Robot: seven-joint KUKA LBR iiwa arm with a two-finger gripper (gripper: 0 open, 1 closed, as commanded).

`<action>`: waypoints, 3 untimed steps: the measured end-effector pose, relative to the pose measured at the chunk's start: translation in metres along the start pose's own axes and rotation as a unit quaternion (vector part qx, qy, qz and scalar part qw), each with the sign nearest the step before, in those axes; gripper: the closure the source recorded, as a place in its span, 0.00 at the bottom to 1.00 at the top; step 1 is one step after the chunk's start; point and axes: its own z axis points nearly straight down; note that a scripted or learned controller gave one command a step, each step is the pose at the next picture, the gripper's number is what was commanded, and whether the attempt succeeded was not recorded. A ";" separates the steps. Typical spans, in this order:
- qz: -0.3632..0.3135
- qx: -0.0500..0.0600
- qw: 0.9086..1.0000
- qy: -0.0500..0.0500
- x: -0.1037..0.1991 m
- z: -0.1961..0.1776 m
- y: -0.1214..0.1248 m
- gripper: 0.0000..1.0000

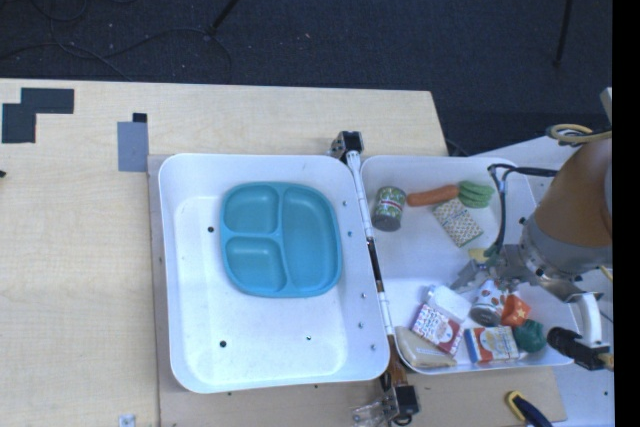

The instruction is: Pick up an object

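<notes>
Camera view, gripper [487,287] low among right-bin clutter, finger state unclear, arm [580,205] cropped.

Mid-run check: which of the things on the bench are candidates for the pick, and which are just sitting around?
Pick candidates, all in the right bin:
- small can
- toy carrot
- speckled card
- patterned box
- small carton
- gripper over them

Just lying about:
- blue divided plate in the left bin
- dark patches on the bench top
- cables on the floor
</notes>
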 end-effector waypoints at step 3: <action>0.000 -0.004 1.000 -0.002 0.003 -0.001 -0.035 0.00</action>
